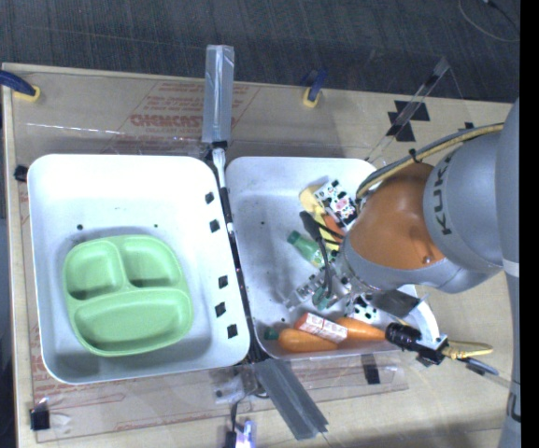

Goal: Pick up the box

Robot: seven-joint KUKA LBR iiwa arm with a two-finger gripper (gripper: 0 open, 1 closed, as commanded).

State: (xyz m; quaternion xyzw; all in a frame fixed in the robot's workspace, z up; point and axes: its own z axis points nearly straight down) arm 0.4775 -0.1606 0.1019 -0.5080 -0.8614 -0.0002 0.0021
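Where the counter (110, 101) is seen from above at a slant, two shallow white bins sit side by side on it.

Camera view, with places given relative to the right bin (260, 213):

- Left bin (54, 194): touching the right bin's left edge. It holds one green divided tray (127, 294), lying flat toward the near side.
- Grey arm (465, 222): reaches in over the right bin's right side, its orange band (390, 231) hanging above the bin's right half and hiding part of the contents.
- Gripper (330, 287): low over the clutter in the middle of the right bin, just below the orange band. Whether the fingers are apart or together cannot be told; they are lost among the items under the wrist.
- Box (334, 199): a small carton with dark printed markings, toward the far right of the right bin, partly covered by the orange band. It lies apart from the gripper, on the far side of it.
- Carrot (330, 336): orange, lying lengthwise along the right bin's near wall, with a white label on it.
- Green item (302, 244): small, in the middle of the right bin, just beside the gripper; its kind is unclear.
- Blue clamps (12, 84): at the counter's far left edge, well apart from the right bin.
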